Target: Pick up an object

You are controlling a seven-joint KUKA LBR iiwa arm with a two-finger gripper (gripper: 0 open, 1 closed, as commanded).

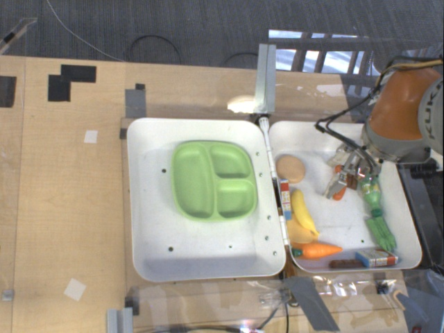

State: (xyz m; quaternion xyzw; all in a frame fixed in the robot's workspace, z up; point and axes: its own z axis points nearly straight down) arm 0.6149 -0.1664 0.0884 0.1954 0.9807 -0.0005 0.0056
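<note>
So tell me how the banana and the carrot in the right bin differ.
The banana is yellow, the carrot orange. The banana lies along the bin's left wall, running toward the camera; the carrot lies crosswise near the bin's front edge. The banana is curved and blunt, while the carrot is straight and tapers to a point on the right. Both lie flat in the right bin, meeting at the front left corner.

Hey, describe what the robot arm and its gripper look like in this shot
The arm is a rounded grey body with a broad orange band above the wrist. A thin black cable loops out from its left side. The gripper is a small metallic grey two-finger assembly with dark parts and a reddish tip near its lower end.
</note>
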